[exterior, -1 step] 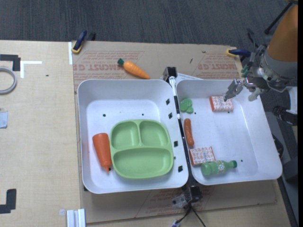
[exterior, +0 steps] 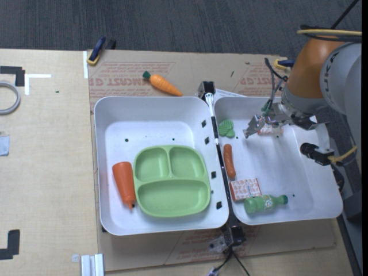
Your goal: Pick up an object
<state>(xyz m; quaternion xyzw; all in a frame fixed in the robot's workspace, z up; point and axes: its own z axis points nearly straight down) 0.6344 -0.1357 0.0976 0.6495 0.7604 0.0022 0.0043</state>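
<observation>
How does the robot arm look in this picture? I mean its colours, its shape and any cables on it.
The arm is thick and rounded, with light grey shells and a glossy orange band above the wrist. Thin yellow and black cables run over the top of it. The gripper is small and metallic grey, with green and red bits of wiring near its base.

I count two white bins (exterior: 109, 119), two carrots (exterior: 163, 84), one green divided plate (exterior: 172, 180), one sausage (exterior: 229, 160), one green bottle (exterior: 263, 203), one red-patterned packet (exterior: 245, 188)
</observation>
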